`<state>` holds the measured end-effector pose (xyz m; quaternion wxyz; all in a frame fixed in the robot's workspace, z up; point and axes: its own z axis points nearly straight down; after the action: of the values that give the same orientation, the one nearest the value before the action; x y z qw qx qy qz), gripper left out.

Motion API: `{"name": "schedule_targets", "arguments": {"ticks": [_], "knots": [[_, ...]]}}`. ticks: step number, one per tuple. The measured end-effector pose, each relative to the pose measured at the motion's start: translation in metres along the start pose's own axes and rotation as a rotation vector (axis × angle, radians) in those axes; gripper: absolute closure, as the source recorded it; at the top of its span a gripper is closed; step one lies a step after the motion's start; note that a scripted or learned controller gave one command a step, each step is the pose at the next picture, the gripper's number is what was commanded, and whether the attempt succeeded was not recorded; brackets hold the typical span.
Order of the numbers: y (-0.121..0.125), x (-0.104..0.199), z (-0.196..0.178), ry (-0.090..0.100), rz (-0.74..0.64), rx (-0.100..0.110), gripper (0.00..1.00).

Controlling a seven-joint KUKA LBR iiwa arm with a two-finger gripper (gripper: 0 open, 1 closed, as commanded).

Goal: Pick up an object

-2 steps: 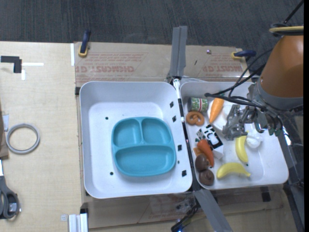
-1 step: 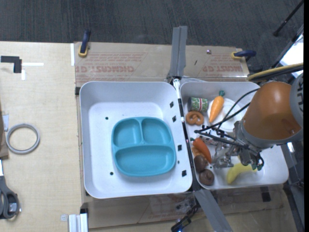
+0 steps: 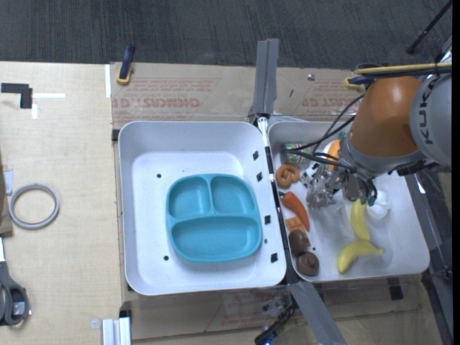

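Observation:
My gripper (image 3: pixel 325 190) hangs low in the right bin (image 3: pixel 402 261), below the orange band of the arm. Its metal fingers point down and left, near the bin's middle. A carrot (image 3: pixel 295 210) lies just left of the fingers, with a small brown pretzel-like ring (image 3: pixel 288 175) above it. A yellow banana (image 3: pixel 359 237) lies to the gripper's lower right. Two dark brown round pieces (image 3: pixel 303 253) sit at the bin's front left. I see nothing clearly between the fingers.
The left bin (image 3: pixel 136 214) holds a blue divided plate (image 3: pixel 213 218). A grey divider post (image 3: pixel 265 77) stands between the bins at the back. A roll of tape (image 3: pixel 31 205) and scissors (image 3: pixel 12 302) lie on the bench at far left.

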<state>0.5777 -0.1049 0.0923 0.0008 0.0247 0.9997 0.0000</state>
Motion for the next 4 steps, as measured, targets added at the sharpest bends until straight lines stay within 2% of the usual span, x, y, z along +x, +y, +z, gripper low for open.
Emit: {"name": "schedule_targets", "arguments": {"ticks": [1,2,4], "knots": [[0.001,-0.072,0.001,0.005,0.178,-0.003,0.0],[0.005,-0.045,0.0,0.0,0.306,-0.001,0.0],[0.0,0.032,0.0,0.001,0.456,0.0,0.0]]}}
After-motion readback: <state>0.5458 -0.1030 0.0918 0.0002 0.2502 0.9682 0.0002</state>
